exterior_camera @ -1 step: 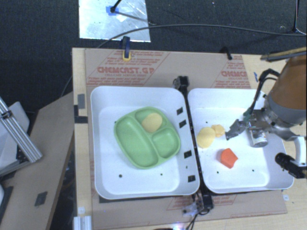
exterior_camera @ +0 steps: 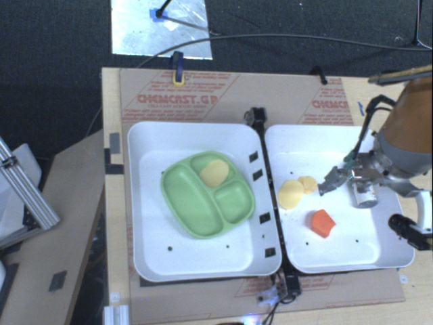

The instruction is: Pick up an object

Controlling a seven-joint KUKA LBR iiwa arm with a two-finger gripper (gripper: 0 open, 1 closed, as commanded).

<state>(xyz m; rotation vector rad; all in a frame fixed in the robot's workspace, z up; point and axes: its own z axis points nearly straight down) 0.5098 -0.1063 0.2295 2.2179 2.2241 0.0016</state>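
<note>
In the right bin [exterior_camera: 358,252] lie a pale yellow rounded object [exterior_camera: 291,194], a smaller yellow piece [exterior_camera: 308,184] touching it, and an orange block [exterior_camera: 323,223] nearer the front. My gripper [exterior_camera: 340,180] hangs low over the right bin, just right of the small yellow piece and above and right of the orange block. Nothing shows in its grasp. The grey arm with its orange band [exterior_camera: 413,117] comes in from the right edge.
The left bin [exterior_camera: 152,249] holds a green divided plate [exterior_camera: 193,208] with a yellow lump [exterior_camera: 215,172] in its upper compartment. A black divider [exterior_camera: 265,195] runs between the bins. A brown board lies under both bins.
</note>
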